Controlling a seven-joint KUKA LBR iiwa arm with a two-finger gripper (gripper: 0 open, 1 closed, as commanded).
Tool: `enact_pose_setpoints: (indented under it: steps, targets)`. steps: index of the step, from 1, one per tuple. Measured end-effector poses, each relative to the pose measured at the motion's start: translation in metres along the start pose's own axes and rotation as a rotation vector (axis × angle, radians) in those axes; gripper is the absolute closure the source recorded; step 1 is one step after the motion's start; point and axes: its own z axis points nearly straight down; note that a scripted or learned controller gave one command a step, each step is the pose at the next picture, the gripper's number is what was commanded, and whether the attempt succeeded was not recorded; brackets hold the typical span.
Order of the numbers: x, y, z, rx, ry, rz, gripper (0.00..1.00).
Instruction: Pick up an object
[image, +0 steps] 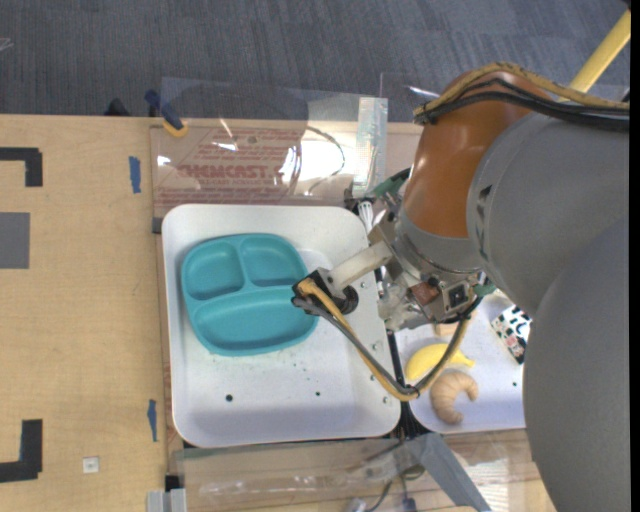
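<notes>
Item one, the claw (405, 303): it is carried low over the strip where the two bins meet, under the orange band (450, 170) of the grey arm (570, 260), and whether it is spread or pressed together cannot be told, since the wrist hides it from above; nothing is seen to be gripped. Item two, a yellow rounded object (438, 358): it is found just below the claw in the view, near the left wall of the right bin (490, 418). Item three, a tan croissant-shaped piece (455, 393): it is laid directly beneath the yellow object, touching or nearly touching it, a little farther from the claw. Item four, a small black-and-white patterned object (512, 328): it is seen to the view-right of the claw, partly covered by the arm. Item five, a teal divided plate (245, 293): it is set flat in the left bin (270, 425), to the view-left of the claw and apart from it, with three compartments turned upward. A few dark specks (229, 398) are scattered on the left bin's floor below the plate. Item six, a clear plastic sheet with red lettering (240, 168): it is placed beyond the left bin, up and to the view-left of the claw. All is borne by a pale wooden bench (80, 300).
</notes>
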Motion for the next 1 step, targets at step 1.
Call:
enact_pose_setpoints:
  steps: [1]
  targets:
    - [-0.0055, 0.008, 0.0709, -0.002, -0.013, 0.171, 1.0]
